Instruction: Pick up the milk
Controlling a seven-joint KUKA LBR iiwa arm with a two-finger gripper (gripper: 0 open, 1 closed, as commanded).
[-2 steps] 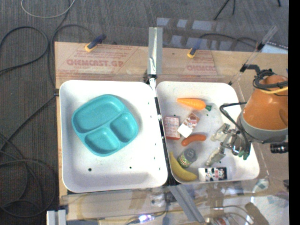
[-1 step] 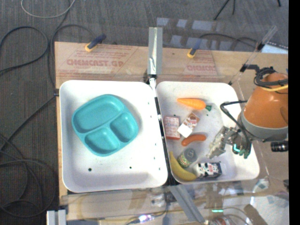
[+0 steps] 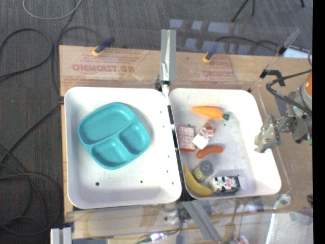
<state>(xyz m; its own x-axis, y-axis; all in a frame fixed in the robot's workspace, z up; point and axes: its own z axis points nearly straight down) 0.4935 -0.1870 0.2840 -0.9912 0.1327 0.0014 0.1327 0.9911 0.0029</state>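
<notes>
Two shallow white plastic bins are sitting side by side on the bench. The left bin (image 3: 71,187) is carrying a turquoise plastic plate with three compartments (image 3: 115,134), lying a little toward its upper left.

The right bin (image 3: 264,179) is holding the small things. An orange toy carrot with a green tip (image 3: 208,112) is lying across the upper part. Below it, a small red and white carton (image 3: 205,132) is lying tilted, just beside a pink rectangular packet (image 3: 186,138) that is resting close to the bin's left wall. A short red sausage (image 3: 209,151) is lying slantwise under the carton. Lower down, a small dark round tin with a grey lid (image 3: 203,170) is standing next to a yellow toy banana (image 3: 196,184), which is curving along the bin's lower left corner.

The milk, a small black and white carton with a cow-patch pattern (image 3: 226,184), is lying on its side near the front edge of the right bin, touching the banana's tip.

The grey arm is reaching in from the right, and its metal two-finger gripper (image 3: 265,138) is hanging over the right rim of the right bin, well apart from the milk carton. From here I cannot tell how it is set, and nothing is showing in its grasp.
</notes>
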